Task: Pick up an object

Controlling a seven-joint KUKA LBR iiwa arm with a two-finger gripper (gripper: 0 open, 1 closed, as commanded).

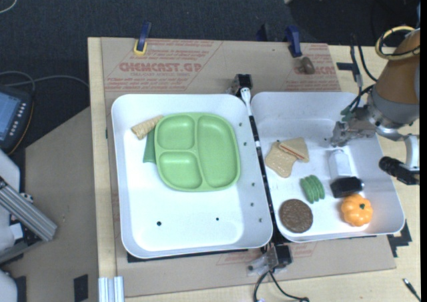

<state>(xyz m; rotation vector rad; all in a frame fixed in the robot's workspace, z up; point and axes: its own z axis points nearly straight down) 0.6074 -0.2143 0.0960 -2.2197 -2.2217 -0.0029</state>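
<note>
In the right bin (293, 117) lie tan bread slices (285, 156), a small green ridged piece (311, 188), a brown round disc (295, 215), an orange pumpkin (356, 210), a white oblong item (338, 161) and a black block (346, 186) just below it. My gripper (345, 131) hangs low over the far right part of this bin, just above the white oblong item and right of the bread. Nothing is visibly held in it. The arm's orange band (400, 81) rises behind it.
The left bin (187, 217) holds a green divided plate (197, 151), a tan cracker (145, 127) at its upper left, and a green scrap (148, 151) tucked under the plate's left edge. A black ridge (253, 154) separates the bins. Clamps (141, 39) sit on the board's far edge.
</note>
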